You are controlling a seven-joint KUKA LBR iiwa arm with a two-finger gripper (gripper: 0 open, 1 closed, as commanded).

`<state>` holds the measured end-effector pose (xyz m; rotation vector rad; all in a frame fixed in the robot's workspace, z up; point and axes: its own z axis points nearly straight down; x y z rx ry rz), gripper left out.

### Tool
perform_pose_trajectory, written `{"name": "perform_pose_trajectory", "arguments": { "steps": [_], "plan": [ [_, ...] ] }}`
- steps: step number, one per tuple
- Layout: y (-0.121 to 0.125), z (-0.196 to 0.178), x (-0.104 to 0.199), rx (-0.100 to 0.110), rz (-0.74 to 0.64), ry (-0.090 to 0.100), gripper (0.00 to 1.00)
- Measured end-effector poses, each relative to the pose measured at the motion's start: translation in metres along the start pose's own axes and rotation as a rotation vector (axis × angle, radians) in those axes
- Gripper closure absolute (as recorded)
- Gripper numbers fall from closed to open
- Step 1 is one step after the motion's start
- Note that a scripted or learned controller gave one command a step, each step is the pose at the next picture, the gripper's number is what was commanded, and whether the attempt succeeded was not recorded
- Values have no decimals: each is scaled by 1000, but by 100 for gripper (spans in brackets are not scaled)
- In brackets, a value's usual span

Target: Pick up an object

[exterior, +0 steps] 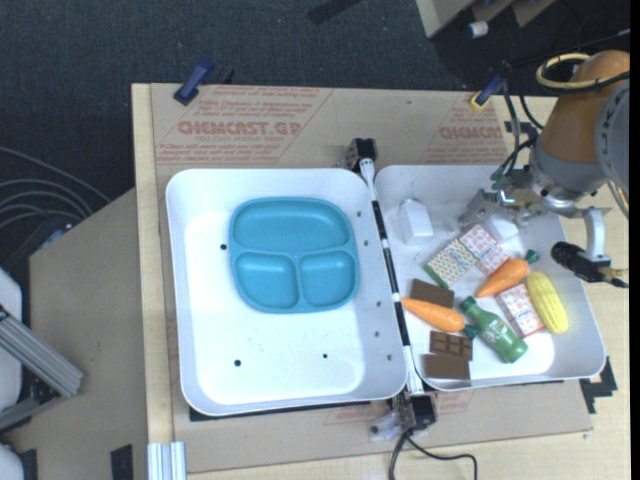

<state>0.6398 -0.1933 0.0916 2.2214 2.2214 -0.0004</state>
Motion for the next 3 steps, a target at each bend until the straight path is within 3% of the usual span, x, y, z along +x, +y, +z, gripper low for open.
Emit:
{"name": "perform_pose_trajectory", "arguments": {
  "steps": [1,2,3],
  "plan": [
    [1,-11,0,-1,-1,0,100],
    [-33,-149,42,-3,-2,0,100],
    [-88,-145,106,2,-1,2,100]
  ]
}}
